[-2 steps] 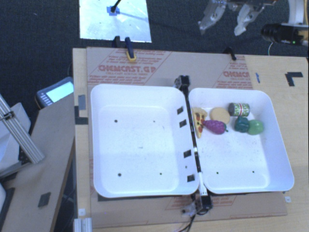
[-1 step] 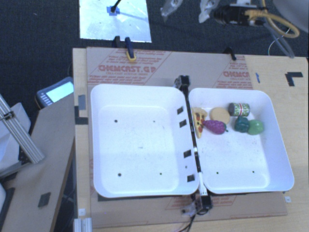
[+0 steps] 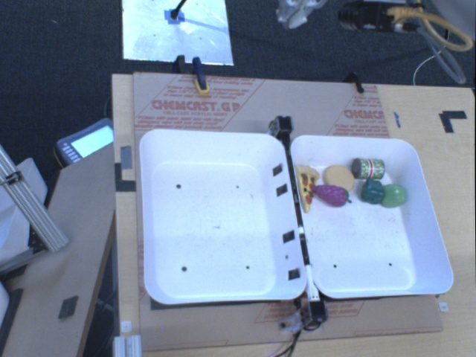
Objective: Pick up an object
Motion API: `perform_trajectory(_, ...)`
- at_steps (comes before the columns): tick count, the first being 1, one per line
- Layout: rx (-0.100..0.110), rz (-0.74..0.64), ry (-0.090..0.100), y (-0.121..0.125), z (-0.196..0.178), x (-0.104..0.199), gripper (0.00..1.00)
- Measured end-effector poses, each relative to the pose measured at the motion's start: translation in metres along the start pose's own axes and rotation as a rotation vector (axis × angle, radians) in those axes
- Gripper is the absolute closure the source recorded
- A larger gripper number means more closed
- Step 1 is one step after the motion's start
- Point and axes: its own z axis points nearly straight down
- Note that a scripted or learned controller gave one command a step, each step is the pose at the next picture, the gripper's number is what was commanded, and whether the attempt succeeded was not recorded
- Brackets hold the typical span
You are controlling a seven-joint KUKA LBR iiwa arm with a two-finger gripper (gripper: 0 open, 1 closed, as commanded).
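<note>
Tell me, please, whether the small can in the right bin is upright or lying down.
Lying down: the can rests on its side, length running across the right bin.

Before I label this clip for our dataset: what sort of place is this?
Likely a robotics lab's grasping bench: two white bins side by side, toy food such as a can and pizza slice in the right one, and a gripper overhead.

A single camera sits fixed above the bench (image 3: 245, 95), looking down at a slant from the near side, so the far edge lies toward twelve o'clock and the near edge toward six. It stands far enough back to take in both white bins whole: the left bin (image 3: 152, 222) toward nine o'clock, the right bin (image 3: 428, 222) toward three. Dark floor (image 3: 59, 43) runs across the top, and a second table (image 3: 74, 222) enters at eight o'clock.
</note>
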Motion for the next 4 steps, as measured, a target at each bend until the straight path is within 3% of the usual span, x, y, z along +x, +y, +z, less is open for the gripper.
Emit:
perform_trajectory(1, 0.011, -0.003, 0.0, -0.007, 0.09, 0.094, 1.0)
perform_trajectory(2, 0.004, 0.005, 0.0, -0.006, 0.084, 0.088, 0.0)
perform_trajectory(3, 0.002, 0.002, 0.001, -0.005, 0.072, 0.088, 1.0)
perform_trajectory(4, 0.003, 0.001, 0.001, -0.005, 0.073, 0.088, 0.0)
